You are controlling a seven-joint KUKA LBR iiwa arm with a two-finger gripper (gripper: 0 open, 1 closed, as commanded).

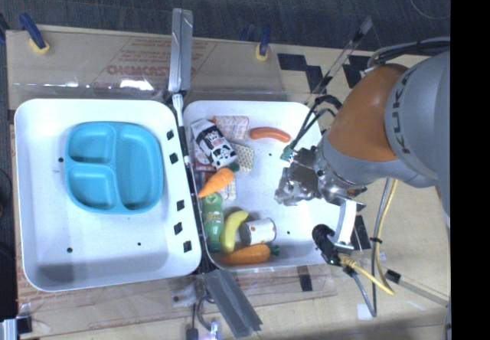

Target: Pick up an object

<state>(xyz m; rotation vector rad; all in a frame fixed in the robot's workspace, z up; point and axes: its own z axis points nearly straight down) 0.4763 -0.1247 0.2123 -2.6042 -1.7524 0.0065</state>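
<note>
My gripper [289, 188] hangs over the right part of the right bin [264, 112], above bare white floor. Nothing shows between its metal fingers. The arm's orange band and grey body cover the bin's right side. Along the bin's left side lie an orange carrot [215, 180], a yellow banana [232, 228], a small can [260, 231], a second carrot [245, 256], a green item [211, 217] and a black-and-white packet [215, 145]. A red sausage [269, 133] lies near the far wall. All of these sit left of or beyond the gripper.
The left bin [31, 178] holds a blue divided plate [115, 165]. A metal divider bar [181, 47] stands between the bins at the back. Cables and a yellow hose [367, 269] trail at the bench's front right.
</note>
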